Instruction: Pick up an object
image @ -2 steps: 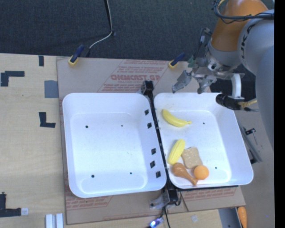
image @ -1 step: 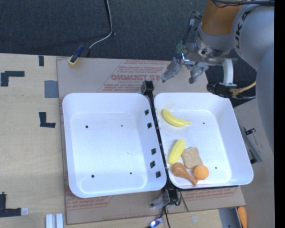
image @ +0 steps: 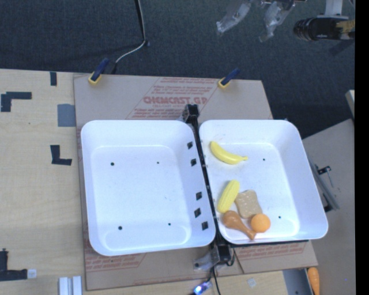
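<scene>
The right bin [image: 288, 167] holds several toy foods. A yellow banana [image: 227, 154] lies near its upper left. Lower down, a yellow corn cob [image: 229, 195] rests against a tan bread slice [image: 248, 203]. Below them sit a brown drumstick [image: 237, 223] and a small orange ball [image: 260, 223]. My gripper [image: 252, 17] hangs at the top of the view, high above the bench and beyond the bins' far edge, its two pale fingers spread open with nothing between them.
The left bin [image: 138, 190] sits beside the right one on a cardboard sheet [image: 173, 98] held by two clamps [image: 99, 71]. A black cable [image: 140, 29] runs over the dark floor at the top.
</scene>
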`<state>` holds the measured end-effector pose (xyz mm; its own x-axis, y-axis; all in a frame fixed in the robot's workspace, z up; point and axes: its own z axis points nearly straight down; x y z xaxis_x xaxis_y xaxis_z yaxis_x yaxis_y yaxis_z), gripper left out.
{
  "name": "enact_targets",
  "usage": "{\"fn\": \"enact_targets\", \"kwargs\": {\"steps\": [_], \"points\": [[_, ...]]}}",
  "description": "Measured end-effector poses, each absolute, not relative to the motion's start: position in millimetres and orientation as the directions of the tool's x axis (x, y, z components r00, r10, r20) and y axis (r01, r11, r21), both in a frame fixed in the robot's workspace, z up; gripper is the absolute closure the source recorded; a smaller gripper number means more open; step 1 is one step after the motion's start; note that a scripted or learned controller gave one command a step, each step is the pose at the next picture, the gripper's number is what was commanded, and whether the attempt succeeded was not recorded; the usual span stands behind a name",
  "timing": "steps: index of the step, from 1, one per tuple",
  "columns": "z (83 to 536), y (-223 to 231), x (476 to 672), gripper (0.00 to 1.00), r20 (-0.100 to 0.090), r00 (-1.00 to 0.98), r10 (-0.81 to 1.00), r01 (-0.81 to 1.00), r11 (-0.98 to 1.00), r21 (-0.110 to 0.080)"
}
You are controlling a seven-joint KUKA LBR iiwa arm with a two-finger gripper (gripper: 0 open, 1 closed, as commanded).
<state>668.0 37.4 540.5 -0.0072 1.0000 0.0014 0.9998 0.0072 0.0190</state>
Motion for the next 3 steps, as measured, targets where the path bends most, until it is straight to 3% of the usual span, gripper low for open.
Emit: {"fn": "enact_targets", "kwargs": {"steps": [1,3], "points": [[539,35,668.5,1.0,-0.003,-0.002,1.0,1.0,0.002,0.0],[534,60,668.3,1.0,-0.001,-0.001,1.0,1.0,0.001,-0.001]]}}
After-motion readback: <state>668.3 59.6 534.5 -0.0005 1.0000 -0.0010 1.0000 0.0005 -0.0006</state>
